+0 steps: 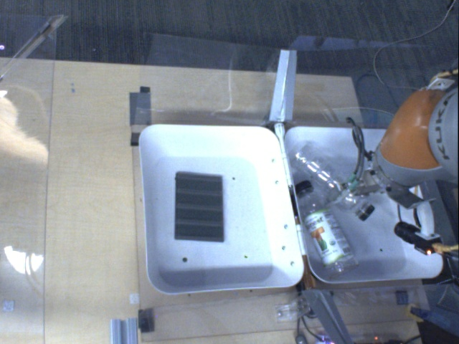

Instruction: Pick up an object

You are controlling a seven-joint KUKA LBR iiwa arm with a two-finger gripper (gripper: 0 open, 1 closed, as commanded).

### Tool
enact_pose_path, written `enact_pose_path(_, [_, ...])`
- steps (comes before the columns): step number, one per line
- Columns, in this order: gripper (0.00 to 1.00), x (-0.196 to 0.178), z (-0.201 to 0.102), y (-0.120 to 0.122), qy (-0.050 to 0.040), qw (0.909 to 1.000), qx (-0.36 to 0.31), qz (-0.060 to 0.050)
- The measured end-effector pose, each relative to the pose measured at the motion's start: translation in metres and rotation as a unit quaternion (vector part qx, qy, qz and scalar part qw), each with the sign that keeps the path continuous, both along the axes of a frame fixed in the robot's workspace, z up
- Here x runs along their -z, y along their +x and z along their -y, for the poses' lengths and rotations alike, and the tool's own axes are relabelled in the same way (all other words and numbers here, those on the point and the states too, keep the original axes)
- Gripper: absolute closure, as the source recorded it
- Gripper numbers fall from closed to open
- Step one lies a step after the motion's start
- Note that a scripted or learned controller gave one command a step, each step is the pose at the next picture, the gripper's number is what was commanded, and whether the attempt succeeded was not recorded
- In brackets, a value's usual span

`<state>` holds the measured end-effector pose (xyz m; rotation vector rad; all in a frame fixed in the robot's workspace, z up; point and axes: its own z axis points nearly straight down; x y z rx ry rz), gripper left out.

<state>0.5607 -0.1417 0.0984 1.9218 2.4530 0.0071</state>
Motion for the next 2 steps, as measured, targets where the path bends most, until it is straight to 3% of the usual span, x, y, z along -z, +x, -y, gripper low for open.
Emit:
enact_pose_path(1, [1.00,-0.010,0.000,0.000,0.0003,1.0000,0.000,-0.001])
enact_pose_path(2, [1.00,-0.087,-0.072,0.020,0.0021,0.9998,-0.016,-0.011])
